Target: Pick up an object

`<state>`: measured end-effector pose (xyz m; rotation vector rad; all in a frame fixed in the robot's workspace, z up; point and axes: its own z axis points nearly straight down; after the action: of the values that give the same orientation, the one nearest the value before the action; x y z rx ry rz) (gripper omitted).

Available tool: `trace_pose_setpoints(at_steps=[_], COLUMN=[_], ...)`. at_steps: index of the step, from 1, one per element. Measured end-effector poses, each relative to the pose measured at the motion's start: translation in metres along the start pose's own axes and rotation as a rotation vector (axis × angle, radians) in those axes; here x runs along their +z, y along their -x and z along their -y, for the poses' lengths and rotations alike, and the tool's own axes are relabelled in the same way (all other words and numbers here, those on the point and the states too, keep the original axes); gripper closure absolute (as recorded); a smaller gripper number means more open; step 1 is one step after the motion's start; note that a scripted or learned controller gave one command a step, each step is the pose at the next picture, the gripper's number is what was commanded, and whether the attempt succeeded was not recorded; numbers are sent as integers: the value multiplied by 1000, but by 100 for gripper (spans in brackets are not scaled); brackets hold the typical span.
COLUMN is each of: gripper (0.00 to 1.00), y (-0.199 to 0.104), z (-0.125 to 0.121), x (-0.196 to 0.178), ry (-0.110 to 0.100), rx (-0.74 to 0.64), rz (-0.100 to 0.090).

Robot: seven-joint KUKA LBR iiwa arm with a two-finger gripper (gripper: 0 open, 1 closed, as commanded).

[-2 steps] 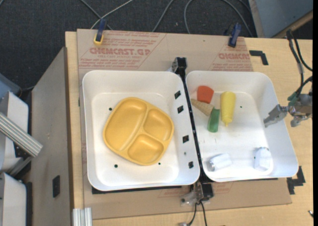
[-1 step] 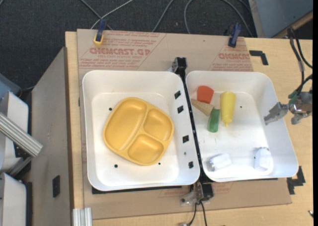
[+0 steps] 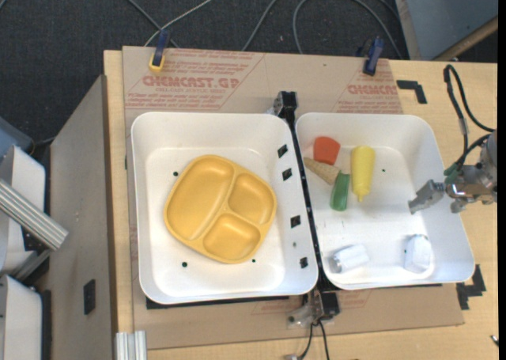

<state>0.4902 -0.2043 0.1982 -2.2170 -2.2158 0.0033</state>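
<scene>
On the left bin (image 3: 150, 192) we see a yellow divided plate (image 3: 220, 208); the right bin (image 3: 443, 192) holds small objects (a yellow bottle (image 3: 362, 170), among others). At its right edge the gripper (image 3: 443, 192) grasps nothing; nothing is picked yet.

The claw (image 3: 433, 194) is showing as small grey metal hardware with a dull sheen, one grey finger (image 3: 424, 197) ending in a blunt tip. Just behind it, a green spot is showing on the darker body, with thin black cables looping above.
</scene>
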Motion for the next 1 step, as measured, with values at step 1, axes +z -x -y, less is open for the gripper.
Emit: trace_pose_setpoints(at_steps=[1], gripper=[0], y=[-6], z=[-5], x=[61], ry=[-1], rx=[-1], rz=[-1])
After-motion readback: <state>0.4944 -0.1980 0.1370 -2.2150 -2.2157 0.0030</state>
